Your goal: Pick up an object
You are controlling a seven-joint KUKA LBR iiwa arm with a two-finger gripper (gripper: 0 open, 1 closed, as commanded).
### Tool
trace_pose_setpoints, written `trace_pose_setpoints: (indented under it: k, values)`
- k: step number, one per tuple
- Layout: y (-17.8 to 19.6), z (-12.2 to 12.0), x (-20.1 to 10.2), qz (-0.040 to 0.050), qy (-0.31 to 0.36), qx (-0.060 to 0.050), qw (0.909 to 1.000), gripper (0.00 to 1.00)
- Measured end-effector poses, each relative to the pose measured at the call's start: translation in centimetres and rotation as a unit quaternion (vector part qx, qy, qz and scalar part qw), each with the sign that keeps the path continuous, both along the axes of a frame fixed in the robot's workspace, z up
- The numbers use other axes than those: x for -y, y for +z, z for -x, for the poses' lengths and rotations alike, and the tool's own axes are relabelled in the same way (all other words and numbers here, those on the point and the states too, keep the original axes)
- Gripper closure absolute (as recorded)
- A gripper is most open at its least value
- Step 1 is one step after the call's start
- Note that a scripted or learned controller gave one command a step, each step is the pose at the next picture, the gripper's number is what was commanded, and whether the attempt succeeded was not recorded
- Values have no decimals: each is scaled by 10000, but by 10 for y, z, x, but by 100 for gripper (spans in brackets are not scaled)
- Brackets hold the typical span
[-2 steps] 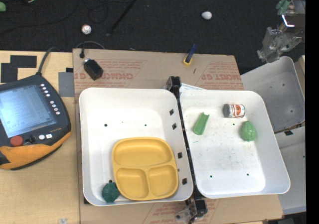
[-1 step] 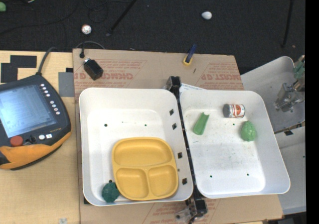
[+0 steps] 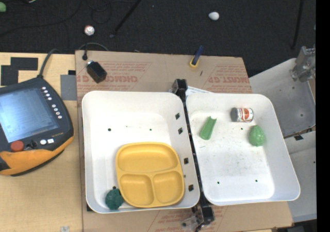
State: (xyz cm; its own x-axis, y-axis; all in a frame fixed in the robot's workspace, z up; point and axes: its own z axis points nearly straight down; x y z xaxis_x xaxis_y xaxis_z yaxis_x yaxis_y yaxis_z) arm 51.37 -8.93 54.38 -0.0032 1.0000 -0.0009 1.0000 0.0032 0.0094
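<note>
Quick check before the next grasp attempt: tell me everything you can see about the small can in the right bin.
The small can lies on its side near the far edge of the right bin, its axis running left to right. Its left end looks like grey metal; the body has a red and white label, too small to read. It looks intact. It rests on the bin floor, touching nothing else, with a green lump just in front and to its right.

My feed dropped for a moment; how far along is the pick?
Nothing looks picked. The small red-labelled can, green cylindrical block and green lumpy toy lie in the right white bin. Nothing is in hand; the whole grasp remains.
</note>
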Motion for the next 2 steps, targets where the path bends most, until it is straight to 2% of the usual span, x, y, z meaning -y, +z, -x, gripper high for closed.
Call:
trace_pose_setpoints:
  k: [1, 2]
  values:
    - [-6, 40, 89, 1, -64, -62, 10000, 100]
    - [-6, 37, 13, -14, 15, -61, 10000, 100]
